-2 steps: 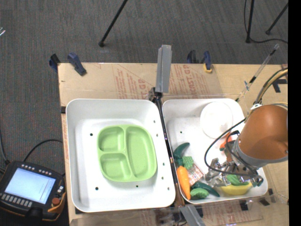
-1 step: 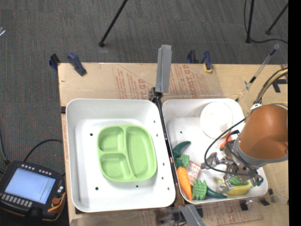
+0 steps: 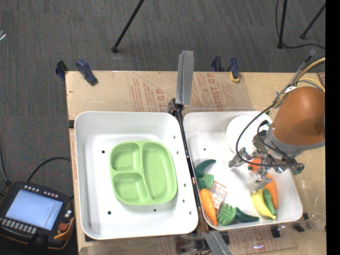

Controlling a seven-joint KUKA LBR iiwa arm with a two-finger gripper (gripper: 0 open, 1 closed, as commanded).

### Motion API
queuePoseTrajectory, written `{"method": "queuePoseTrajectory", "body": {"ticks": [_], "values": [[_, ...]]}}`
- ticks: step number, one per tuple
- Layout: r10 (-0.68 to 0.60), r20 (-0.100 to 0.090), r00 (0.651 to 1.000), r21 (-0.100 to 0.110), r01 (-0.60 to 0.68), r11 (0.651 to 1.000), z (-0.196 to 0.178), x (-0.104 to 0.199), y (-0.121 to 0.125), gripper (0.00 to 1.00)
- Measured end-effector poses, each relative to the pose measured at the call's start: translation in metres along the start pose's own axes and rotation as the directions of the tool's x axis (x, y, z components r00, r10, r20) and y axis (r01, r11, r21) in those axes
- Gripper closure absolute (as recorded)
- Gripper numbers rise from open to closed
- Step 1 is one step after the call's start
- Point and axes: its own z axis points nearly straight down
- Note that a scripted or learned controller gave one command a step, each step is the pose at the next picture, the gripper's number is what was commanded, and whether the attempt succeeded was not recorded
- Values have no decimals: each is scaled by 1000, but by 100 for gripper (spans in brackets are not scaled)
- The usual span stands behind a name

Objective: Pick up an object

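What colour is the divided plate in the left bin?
Light green; the camera view shows the divided plate clearly.

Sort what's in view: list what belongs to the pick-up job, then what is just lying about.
Job:
gripper, over the right bin
banana
carrot
orange carrot beside the banana
broccoli piece

Lying about:
green divided plate in the left bin
teach pendant on the floor

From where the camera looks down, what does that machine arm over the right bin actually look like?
The arm ends in a big rounded orange section above a grey wrist. Thin black cables loop from it down towards the pincer, and a pale yellowish cable arcs past its top. The pincer is a small cluster of grey metal parts with a spot of orange-red at its middle.
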Motion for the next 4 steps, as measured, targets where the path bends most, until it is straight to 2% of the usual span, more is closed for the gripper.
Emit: {"method": "queuePoseTrajectory", "body": {"ticks": [1, 2, 3, 4], "values": [[95, -2, 995, -1, -95, 995, 0, 56, -3, 0], [225, -3, 974, -1, -225, 974, 1, 73, 22, 0], [221, -2, 975, -2, -221, 975, 1, 34, 58, 0], [392, 0, 920, 1, -392, 920, 0, 15, -25, 0]]}}
